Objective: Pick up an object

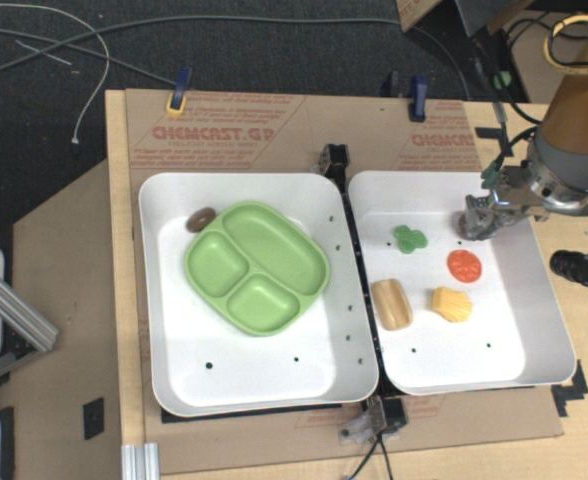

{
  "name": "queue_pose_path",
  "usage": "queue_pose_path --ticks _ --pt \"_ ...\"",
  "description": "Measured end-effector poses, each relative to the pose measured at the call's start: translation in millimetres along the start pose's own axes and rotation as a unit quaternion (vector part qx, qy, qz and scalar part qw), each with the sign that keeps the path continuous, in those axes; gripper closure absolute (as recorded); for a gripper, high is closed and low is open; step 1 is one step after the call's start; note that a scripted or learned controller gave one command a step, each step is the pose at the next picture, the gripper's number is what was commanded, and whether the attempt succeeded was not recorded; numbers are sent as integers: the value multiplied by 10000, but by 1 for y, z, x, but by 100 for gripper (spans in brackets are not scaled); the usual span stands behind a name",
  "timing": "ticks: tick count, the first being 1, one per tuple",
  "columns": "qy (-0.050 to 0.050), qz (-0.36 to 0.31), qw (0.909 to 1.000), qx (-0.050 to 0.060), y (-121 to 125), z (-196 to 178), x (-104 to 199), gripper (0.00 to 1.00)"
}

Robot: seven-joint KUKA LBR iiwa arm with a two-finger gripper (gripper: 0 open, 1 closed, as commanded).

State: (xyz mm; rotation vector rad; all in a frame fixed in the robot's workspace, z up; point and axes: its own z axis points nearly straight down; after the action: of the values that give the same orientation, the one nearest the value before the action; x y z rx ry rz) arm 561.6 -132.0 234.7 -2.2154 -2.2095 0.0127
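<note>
Two shallow white plastic bins sit side by side on the cardboard-covered desk [274, 118]; left bin [174, 368], right bin [514, 363]. Left bin: a light green three-compartment plastic tray [257, 266] lies near the centre, tilted; a small dark brown oval object [201, 219] lies just beside the tray's upper left edge. Right bin: a small green leafy toy vegetable [409, 238] near the upper middle; a round red toy tomato [464, 265] to its right; a tan bread-roll-shaped toy [392, 303] near the bin's left wall; a yellow-orange lumpy toy [453, 305] beside it, apart. The claw [477, 220] hangs over the right bin's upper right part, above the red tomato and apart from it; finger opening cannot be told; nothing visibly held. Two blue clamps [180, 90] grip the desk's far edge.
</note>
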Motion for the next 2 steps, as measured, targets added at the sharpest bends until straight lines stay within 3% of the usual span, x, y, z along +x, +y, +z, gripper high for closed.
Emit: queue_pose_path --ticks 1,2 --pt "-11 -15 10000 -67 2 -7 0 0" --pt "-6 -11 10000 -46 0 35 0 0"
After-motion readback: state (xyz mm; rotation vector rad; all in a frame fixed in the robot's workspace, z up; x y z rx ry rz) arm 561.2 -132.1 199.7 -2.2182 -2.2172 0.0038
